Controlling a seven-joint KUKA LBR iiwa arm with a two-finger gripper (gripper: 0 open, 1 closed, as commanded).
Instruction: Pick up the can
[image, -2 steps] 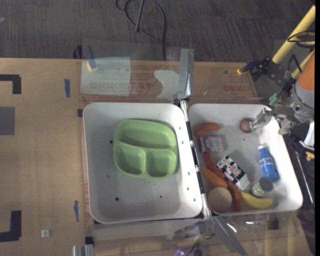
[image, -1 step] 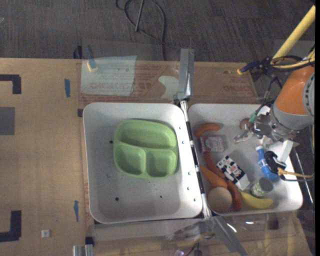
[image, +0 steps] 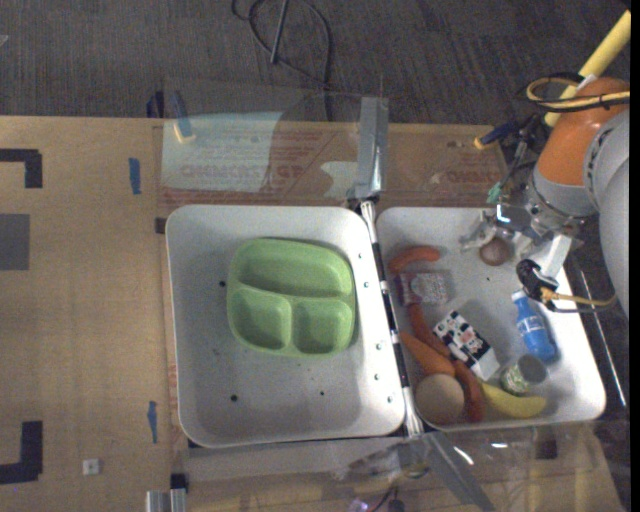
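Two white bins are borne by a wooden bench (image: 80, 300). Over the right bin's (image: 580, 352) far edge the gripper (image: 497, 233) is seen, its grip undiscernible. The can (image: 523, 375) is stood nearward, slightly right, touching a banana (image: 516, 404).

Pretty clearly a robotics lab rig, not anybody's kitchen. There's a plain wooden bench (image: 80, 330) with strips of blue tape (image: 134, 176) and black corner marks (image: 22, 167) on it. Two white bins (image: 200, 330) sit side by side behind clear plastic sheets (image: 270, 150). Loose cables (image: 290, 40) trail over grey carpet (image: 100, 50), and a grey-and-orange robot arm (image: 590, 150) reaches in.
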